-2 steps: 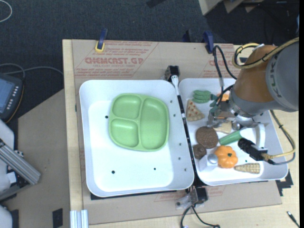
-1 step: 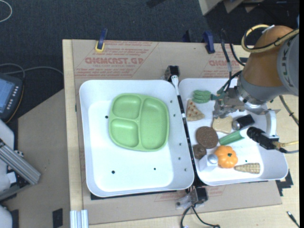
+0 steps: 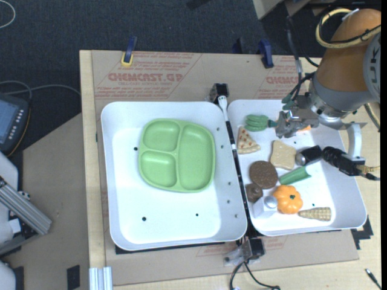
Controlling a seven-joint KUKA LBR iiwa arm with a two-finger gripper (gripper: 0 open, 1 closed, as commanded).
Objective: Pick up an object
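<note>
Nearest us, a cone (image 3: 315, 214) lies beside the pumpkin (image 3: 288, 199). Well beyond the pumpkin, our claw (image 3: 289, 124) hovers by the green toy (image 3: 256, 122); whether it grips, we cannot tell.

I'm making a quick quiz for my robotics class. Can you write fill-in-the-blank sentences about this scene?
1. The green divided plate lies in the ____ bin.
2. The pizza slice lies in the ____ bin.
3. The small pumpkin is coloured ____.
4. The gripper hangs over the ____ bin.

Missing words: left; right; orange; right
</note>
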